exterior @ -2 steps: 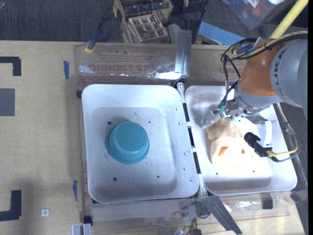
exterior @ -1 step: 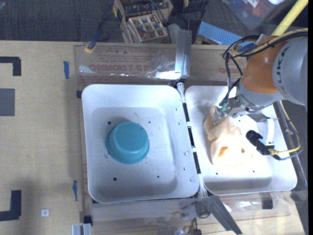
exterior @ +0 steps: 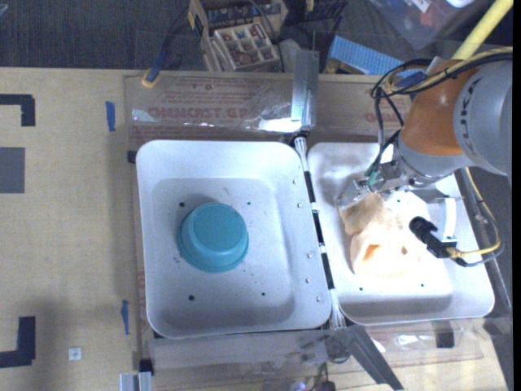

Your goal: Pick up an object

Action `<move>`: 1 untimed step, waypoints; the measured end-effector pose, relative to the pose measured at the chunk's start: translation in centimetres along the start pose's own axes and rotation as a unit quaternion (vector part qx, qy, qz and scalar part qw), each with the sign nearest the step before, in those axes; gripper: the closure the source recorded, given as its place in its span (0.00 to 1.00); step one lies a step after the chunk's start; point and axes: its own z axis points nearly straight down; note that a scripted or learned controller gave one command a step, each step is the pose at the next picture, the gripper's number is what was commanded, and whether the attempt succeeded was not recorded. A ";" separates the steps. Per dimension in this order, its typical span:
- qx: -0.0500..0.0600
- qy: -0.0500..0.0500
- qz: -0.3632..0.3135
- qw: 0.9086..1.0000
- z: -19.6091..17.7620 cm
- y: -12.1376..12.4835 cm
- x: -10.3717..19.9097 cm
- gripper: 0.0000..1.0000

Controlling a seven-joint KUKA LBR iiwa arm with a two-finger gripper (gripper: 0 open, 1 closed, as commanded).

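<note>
Crumpled tan cloth (exterior: 376, 236), pale beige with an orange patch near its lower middle, lies in the right bin (exterior: 468, 300), spread from the upper left of the bin floor down toward the centre. The gripper (exterior: 368, 187) is low over the upper left part of this bin, just at the top edge of the cloth, and seems to touch it there; I cannot tell if its jaws are open or closed, because they are small and blurred against the white bin. The grey arm (exterior: 488, 120) comes in from the right, with the orange band (exterior: 431, 116) above the wrist, and the letters "KU" can be read on the grey casing. A black cable connector (exterior: 429, 236) hangs beside the arm, over the right part of the cloth.

In the left bin (exterior: 155, 177) 1 teal bowl (exterior: 213, 235) sits upside down, a little left of the centre. Behind the 2 bins lies a flat cardboard piece (exterior: 203, 106) under clear plastic, with faded red letters that I cannot read with certainty. The 2 bins touch along their inner rims
</note>
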 end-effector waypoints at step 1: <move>0.007 0.002 0.008 1.000 2.3 0.0 0.7 0.00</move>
